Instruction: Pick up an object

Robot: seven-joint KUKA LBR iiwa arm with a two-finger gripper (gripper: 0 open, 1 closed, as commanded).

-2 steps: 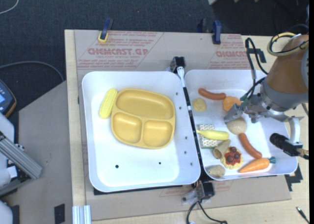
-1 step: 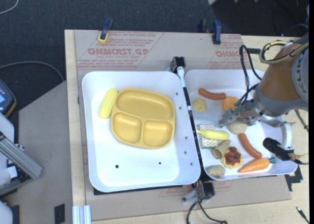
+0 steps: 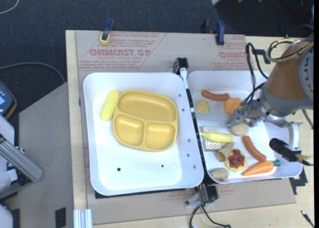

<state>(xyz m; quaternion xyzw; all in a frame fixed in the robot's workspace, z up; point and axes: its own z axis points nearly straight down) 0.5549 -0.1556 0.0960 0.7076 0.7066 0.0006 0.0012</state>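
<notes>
The arm comes in from the right and its top part runs off the edge of the view, so not all of it shows. Its gripper hangs low over the right bin, just above a pale round potato. The metal tips are small and blurry — I cannot tell how they stand, or if they touch anything.

An orange lump sits partly tucked under the gripper, so its shape is hard to make out. Near it lie a long sausage and a small tan cookie. Lower down are a banana on a checked packet, a little tart, a second sausage, a carrot by the bottom rim, and a pale lump in the corner. This bin is crowded, with toys close to its edges.

The left bin has lots of open white floor. A yellow plate with three parts sits in it, and a corn cob lies just beside the plate's left edge.
</notes>
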